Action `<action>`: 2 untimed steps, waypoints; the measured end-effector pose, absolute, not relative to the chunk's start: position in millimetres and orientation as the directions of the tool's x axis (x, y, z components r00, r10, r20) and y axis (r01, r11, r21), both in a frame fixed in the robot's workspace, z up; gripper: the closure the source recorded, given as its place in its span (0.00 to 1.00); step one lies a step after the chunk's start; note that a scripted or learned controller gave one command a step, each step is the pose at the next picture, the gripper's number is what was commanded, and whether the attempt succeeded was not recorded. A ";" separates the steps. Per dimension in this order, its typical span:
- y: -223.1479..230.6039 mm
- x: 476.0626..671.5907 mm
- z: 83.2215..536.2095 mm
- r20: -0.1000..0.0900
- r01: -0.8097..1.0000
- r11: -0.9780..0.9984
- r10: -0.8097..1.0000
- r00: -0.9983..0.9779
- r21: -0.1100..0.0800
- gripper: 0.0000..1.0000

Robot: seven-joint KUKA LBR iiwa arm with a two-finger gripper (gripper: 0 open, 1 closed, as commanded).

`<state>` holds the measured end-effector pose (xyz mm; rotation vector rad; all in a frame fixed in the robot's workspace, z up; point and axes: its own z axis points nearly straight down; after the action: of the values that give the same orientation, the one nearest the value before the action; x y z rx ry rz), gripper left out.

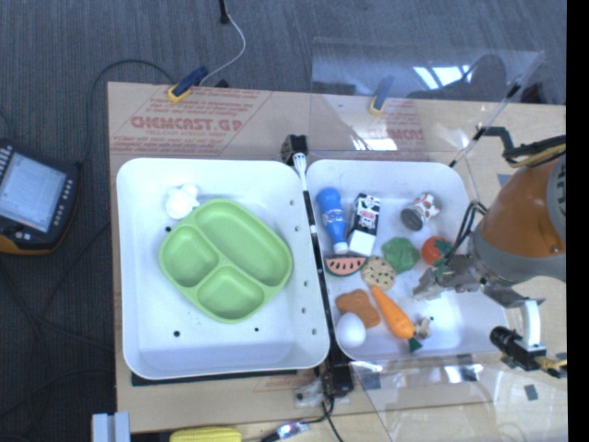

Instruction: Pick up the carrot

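1. Your carrot [393, 313] lies in the lower middle of the right bin [451, 175], slanting from upper left down to lower right, its green tip pointing toward the bottom right corner.
2. It looks like a toy: smooth orange plastic, tapered, probably light and stiff. Expect it to be slippery and ready to roll, so I'd judge a pinch across the thicker upper half safer than the thin tail.
3. Watch the neighbours. A brown bread-like piece [359, 306] sits just beside it on the left, a white egg [351, 329] just below that, and a speckled cookie [377, 273] touches near its upper end. The open side is to the right, on bare white floor.
4. Your gripper [440, 279] hangs at the right of that bin, near a small orange-red fruit [434, 247] and a crinkled green leafy piece [400, 252], apart from the carrot. I cannot tell how wide it stands from here; it carries nothing visible.
5. Further up: a watermelon slice [345, 265], a blue bottle [331, 215], a black-and-white carton [366, 217], a small can [419, 212]. All hard, glossy toy shapes.
6. In the left bin [138, 247] sits a matte green divided plate [225, 259], with a white lump [180, 201] at its upper left.
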<state>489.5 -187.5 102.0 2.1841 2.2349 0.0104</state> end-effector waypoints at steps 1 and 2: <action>-102.9 482.8 117.7 0.001 0.988 -0.156 0.988 0.156 -0.006 1.00; -104.9 482.1 117.3 0.000 0.987 -0.159 0.987 0.159 -0.007 0.00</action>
<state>482.1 -104.9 117.3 2.3948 2.0407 -0.0071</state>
